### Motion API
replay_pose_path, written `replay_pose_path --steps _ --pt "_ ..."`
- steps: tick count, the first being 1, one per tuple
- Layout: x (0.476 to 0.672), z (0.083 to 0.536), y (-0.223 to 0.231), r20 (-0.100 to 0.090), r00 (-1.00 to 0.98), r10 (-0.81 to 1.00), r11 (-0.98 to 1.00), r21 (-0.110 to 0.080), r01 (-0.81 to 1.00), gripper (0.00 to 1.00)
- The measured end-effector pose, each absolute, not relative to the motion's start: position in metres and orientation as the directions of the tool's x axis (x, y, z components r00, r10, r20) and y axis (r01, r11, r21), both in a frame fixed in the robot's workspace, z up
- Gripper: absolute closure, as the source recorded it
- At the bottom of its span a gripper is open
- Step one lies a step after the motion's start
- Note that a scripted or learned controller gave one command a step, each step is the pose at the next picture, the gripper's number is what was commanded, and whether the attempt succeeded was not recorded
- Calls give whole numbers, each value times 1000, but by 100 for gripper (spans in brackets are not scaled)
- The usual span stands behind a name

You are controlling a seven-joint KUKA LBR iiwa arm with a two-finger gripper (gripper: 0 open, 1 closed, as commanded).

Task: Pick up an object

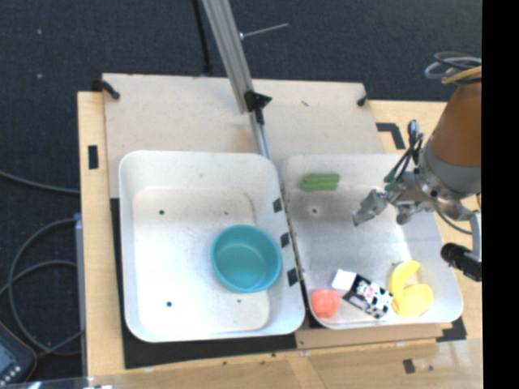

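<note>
My gripper (381, 208) hangs over the middle of the right bin (340, 233), below the arm's orange band. Nothing shows in its grasp. A green oblong piece (320, 182) lies at the bin's far side, up and to the left of the gripper. Along the near edge sit a small orange-red ball (325, 302), a white and black patterned box (365, 293) and a yellow curved object (409, 289). These three lie well below the gripper. A blue bowl (246, 257) stands upright in the left bin (162, 217).
A slanted metal pole (231, 47) rises from behind the bins, near the divide between them. The raised rims of the two bins meet at the centre. Cables hang beside the arm at the right.
</note>
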State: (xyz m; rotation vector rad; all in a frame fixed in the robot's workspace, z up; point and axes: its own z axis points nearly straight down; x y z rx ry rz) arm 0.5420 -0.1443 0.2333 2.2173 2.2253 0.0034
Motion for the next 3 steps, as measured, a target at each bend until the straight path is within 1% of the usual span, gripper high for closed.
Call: replay_pose_path --steps 1,2,3 --pt "542 233 -144 1 -2 1000 2 2 1000 0" --pt "543 170 -148 -2 1 1000 -1 -5 1000 0" --pt "547 109 -150 -2 2 1000 -2 -5 1000 0"
